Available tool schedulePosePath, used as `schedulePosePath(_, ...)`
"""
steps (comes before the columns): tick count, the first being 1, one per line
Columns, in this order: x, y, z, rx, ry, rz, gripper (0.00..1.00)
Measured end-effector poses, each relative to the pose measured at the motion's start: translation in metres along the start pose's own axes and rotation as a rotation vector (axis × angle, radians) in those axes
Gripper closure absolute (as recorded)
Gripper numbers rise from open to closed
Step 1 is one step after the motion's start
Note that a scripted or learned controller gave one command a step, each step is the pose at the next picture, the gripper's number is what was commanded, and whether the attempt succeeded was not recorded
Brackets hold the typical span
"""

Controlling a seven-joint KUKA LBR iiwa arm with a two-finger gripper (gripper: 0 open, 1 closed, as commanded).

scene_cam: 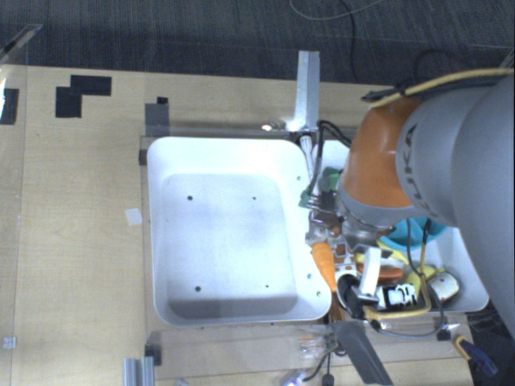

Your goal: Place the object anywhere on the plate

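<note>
While the arm [451, 151] is hanging low over the right bin [471, 284], the orange object [323, 265] is lying off the plate [406, 233].

Nearest the camera, the gripper [368, 284] is reaching down into the front part of the right bin among a clutter of small items and yellow cable; whether it is spread or pressed together cannot be told. Just to its left, the orange object, shaped like a carrot, is lying against that bin's left wall. Slightly farther back, a sliver of the blue-green plate is peeking out from under the wrist, apart from the orange object. The left bin [225, 215] is sitting beside them on the bench [72, 240]. Farther still, a metal post [307, 87] is standing at the bins' back edge, and a thin wire [338, 6] is looping over dark carpet.
</note>
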State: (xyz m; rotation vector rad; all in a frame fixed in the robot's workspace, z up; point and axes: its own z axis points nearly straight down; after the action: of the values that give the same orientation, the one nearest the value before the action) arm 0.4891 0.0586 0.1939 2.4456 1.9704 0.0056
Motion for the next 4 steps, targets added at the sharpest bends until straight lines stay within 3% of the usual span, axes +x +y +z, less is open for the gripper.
schedulePosePath(1,0.037,-0.009,-0.059,0.0,-0.001,0.072,1.0)
schedulePosePath(2,0.061,-0.015,-0.074,0.002,-0.002,0.013,1.0)
schedulePosePath(3,0.109,0.005,-0.089,0.002,-0.002,-0.002,1.0)
schedulePosePath(4,0.168,-0.038,-0.175,0.0,0.0,0.097,1.0)
